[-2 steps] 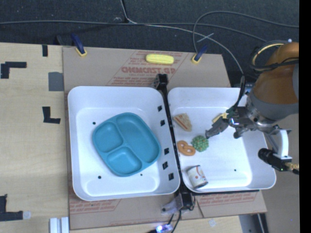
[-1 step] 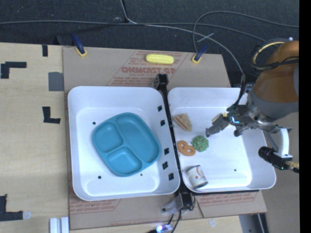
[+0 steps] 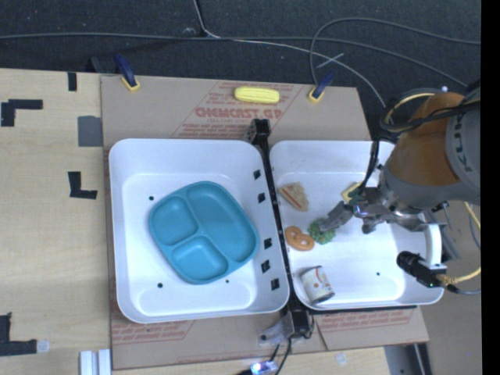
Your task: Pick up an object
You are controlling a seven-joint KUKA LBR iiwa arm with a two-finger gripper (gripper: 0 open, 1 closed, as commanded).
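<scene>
The end effector [image 3: 334, 221] is low in the right bin [image 3: 344, 158], its tip right at a small green object [image 3: 321, 230]; I can't tell whether it has closed on it. This looks like the grasp step, with a secure grip then a straight lift next, clear of the orange ring [image 3: 299, 239] just beside.

The bench [image 3: 47, 233] carries a cardboard sheet [image 3: 226, 112]; on it two white bins [image 3: 125, 209], behind them maybe a corn cob [image 3: 256, 95].
</scene>
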